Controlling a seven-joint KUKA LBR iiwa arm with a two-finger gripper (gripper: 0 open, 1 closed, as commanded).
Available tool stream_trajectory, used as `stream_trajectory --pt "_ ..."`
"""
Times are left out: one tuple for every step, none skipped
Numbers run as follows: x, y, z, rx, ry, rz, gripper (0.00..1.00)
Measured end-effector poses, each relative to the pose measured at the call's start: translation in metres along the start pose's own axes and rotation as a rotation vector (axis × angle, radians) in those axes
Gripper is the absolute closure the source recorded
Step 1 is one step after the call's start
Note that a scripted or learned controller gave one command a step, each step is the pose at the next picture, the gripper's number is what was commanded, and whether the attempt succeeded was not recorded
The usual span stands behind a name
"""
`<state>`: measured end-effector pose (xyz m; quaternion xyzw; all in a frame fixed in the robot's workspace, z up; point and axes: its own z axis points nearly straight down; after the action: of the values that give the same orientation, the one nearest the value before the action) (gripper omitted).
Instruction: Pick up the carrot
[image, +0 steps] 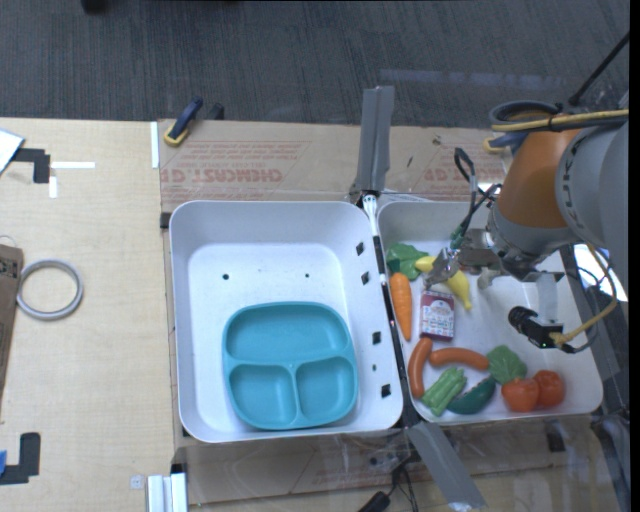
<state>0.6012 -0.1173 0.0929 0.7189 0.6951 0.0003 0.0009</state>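
The orange carrot (401, 305) lies lengthwise against the left wall of the right bin (585, 345), its thick end toward the back. My gripper (446, 268) hangs low over the back of that bin, just right of the carrot's top end and apart from it. It sits right beside a yellow toy (458, 288) and a green leafy toy (405, 257). Nothing is seen held.
A red packet (437, 315) lies right of the carrot. In front are a red sausage (418, 365), an orange sausage (460, 356), green vegetables (445, 390), broccoli (506, 362) and a tomato (535, 391). The left bin (200, 300) holds a teal divided plate (290, 362).
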Motion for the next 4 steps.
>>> stream_trajectory --pt "-0.013 -0.081 0.001 0.004 0.001 0.146 0.0" --pt "-0.039 -0.121 -0.01 0.003 0.002 -0.147 0.0" --pt "-0.092 -0.073 -0.005 -0.01 -0.003 -0.274 0.0" --pt "-0.091 -0.073 -0.014 -0.011 -0.001 -0.272 1.0"
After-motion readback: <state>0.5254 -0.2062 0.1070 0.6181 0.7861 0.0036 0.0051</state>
